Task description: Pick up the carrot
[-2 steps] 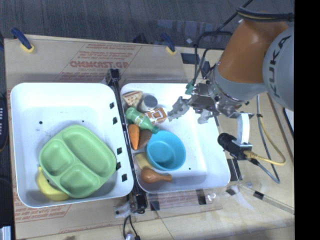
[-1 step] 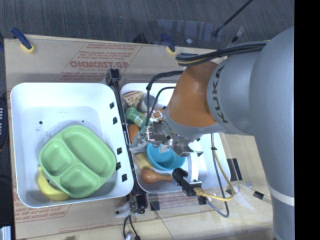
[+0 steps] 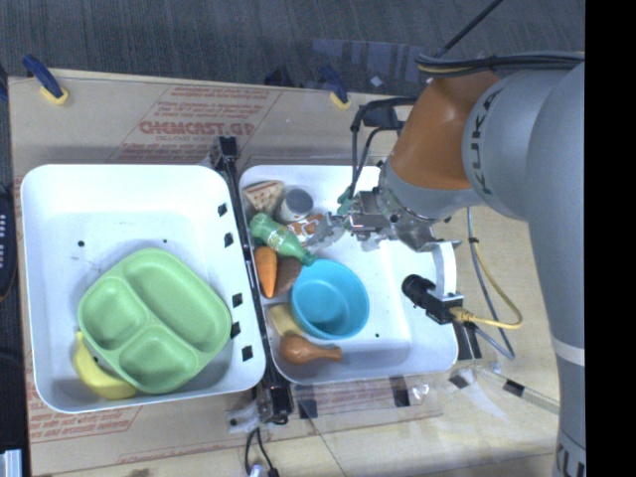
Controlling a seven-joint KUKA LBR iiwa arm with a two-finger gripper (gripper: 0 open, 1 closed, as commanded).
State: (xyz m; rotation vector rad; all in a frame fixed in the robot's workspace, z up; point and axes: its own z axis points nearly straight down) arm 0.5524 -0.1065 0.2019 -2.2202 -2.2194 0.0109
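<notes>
Orange and tapered, the carrot (image 3: 265,270) lies against the left wall of the right bin (image 3: 422,341), about midway along that wall, its thick end under a green bottle (image 3: 279,236). A blue bowl (image 3: 330,301) sits just beside it toward the bin's middle, and a brown drumstick-shaped toy (image 3: 308,349) rests near the front edge. The gripper (image 3: 333,225) hangs over the bin's back half, near the bottle's far end and apart from the carrot; how its tips stand I cannot tell. Judging from this, nothing is grasped yet: approach, closing and lift all remain.
</notes>
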